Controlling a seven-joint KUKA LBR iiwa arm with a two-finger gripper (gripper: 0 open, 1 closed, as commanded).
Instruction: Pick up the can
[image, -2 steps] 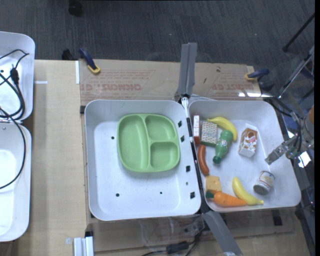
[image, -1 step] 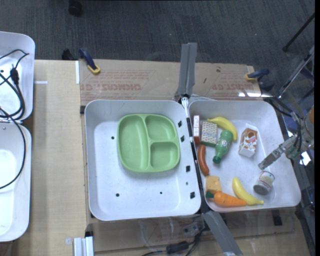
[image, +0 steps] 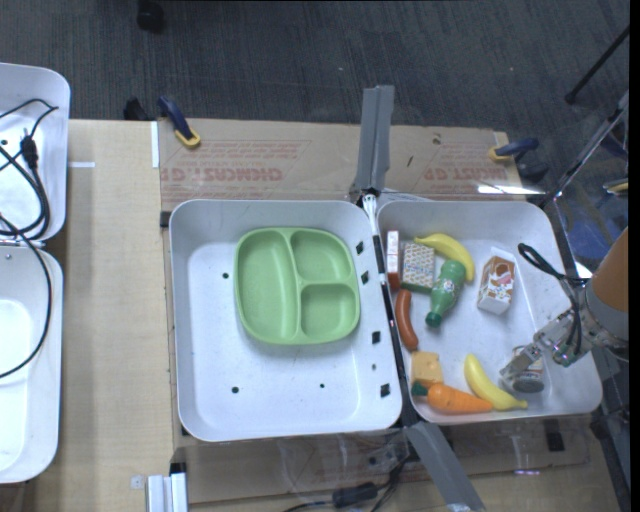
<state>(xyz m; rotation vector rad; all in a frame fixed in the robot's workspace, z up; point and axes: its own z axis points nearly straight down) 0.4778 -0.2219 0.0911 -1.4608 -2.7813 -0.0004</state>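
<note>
At the lower right of the frame, the gripper (image: 540, 352) hovers right at the can (image: 524, 371), apparently positioned for grasping it; its grip state is unclear.

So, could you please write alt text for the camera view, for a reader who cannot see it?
A gripper reaches from the right beside a can in the right bin, among bananas, a carrot and a green bottle. The left bin holds a green divided plate.
</note>
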